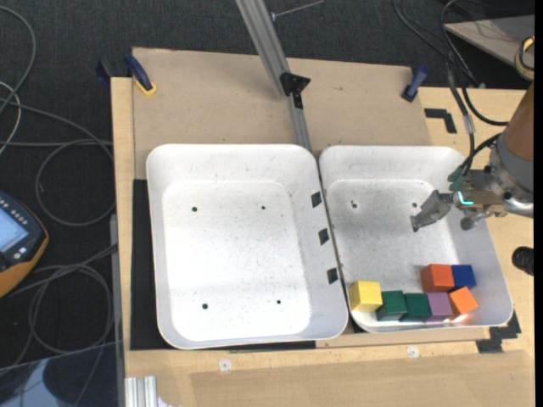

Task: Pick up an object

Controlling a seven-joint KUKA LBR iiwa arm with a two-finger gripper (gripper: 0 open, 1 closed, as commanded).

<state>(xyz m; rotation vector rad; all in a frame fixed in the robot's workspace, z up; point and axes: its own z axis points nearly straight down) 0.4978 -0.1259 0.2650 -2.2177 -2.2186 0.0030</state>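
Going left to right, two shallow white plastic bins are sitting on the wooden surface (254,83): the left bin (170,176) and the right bin (373,164). Seven small blocks are crowding its near edge: one yellow block (366,293), two green, one purple, two orange, one blue. The end effector (447,212) is hovering above them, fingers spread, pinching nothing. It should be descending over an outer block, the yellow one perhaps.

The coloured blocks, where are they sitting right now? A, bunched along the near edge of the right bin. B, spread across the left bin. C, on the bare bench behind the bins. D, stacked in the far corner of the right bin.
A: the coloured blocks lie clustered along the near edge of the right bin, below the gripper.
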